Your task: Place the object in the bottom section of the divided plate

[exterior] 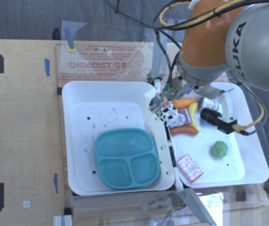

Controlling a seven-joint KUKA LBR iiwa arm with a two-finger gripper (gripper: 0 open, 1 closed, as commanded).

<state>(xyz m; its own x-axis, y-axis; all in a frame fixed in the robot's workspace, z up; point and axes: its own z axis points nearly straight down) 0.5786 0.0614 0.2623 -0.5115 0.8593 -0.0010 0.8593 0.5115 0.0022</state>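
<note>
A teal divided plate [125, 147] lies in the left bin [78, 126], with one wide section at the back and two smaller sections toward the front. My gripper [162, 103] hangs over the wall between the two bins, at the right bin's back left corner. Just below it lies a small black-and-white patterned carton [174, 117], close to or touching the gripper tip. I cannot tell whether anything is held. The grey arm with its orange band [209, 27] covers the back of the right bin.
The right bin [252, 168] holds an orange carrot [185, 102], a yellow banana [193, 114], a red-orange sausage shape [184, 131], a small bottle [210, 103], a green ball [219, 149] and a red-and-white packet [189, 167]. A black cable fitting [219, 124] lies over this bin.
</note>
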